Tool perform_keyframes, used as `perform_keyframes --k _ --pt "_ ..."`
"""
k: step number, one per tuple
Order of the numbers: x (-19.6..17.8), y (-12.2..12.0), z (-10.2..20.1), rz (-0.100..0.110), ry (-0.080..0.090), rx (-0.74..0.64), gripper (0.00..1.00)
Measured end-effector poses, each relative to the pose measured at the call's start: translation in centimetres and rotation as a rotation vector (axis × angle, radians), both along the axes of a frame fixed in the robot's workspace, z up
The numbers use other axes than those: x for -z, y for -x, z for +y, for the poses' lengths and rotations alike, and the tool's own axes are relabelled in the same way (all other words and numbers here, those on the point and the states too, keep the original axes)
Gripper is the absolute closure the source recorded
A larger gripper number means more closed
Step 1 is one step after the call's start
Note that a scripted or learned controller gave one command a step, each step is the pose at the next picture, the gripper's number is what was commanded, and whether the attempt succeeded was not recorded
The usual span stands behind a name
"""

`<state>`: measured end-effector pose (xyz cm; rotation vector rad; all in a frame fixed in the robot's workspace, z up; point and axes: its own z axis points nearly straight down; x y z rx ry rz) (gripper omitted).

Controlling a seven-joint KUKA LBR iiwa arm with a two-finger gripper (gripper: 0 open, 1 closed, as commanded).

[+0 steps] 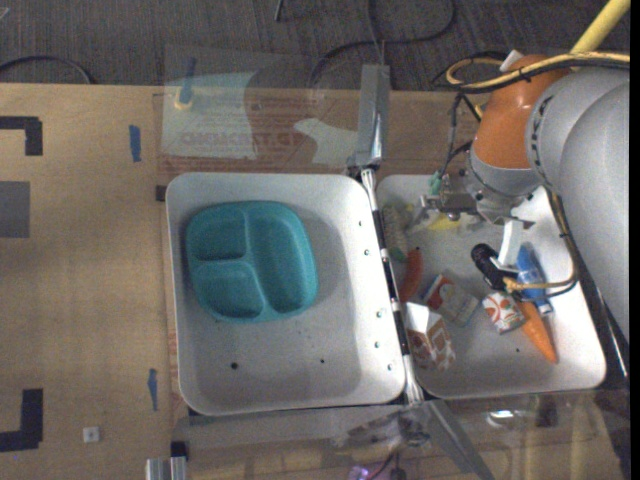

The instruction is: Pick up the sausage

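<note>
Your gripper [455,208] hangs low over the right bin [580,368]; its grasp can't be told. The sausage [411,274] lies against that bin's left wall. No label among the clutter reads clearly.

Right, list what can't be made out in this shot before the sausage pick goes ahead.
- Tool: the camera view looks down on the arm's orange band and wrist, which cover it, so its fingers are hidden.
- Sausage: among the small items crowded in the right bin, none is sharp enough to name as it for sure.
- Right bin's far corner: hidden under the arm.
- Teal plate in the left bin: fully clear.
</note>
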<state>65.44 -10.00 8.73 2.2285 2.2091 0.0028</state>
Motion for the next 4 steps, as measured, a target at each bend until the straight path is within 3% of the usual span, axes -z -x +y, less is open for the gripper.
perform_keyframes --k 1,2,3,4 --pt "-0.1 3.9 0.7 -0.002 -0.001 0.121 0.00" --pt "-0.1 8.9 0.5 -0.004 -0.004 0.431 0.00" --pt "0.2 -0.6 -7.3 0.043 -0.003 0.379 0.00" --pt "0.1 5.2 -6.8 0.003 -0.003 0.636 0.00"
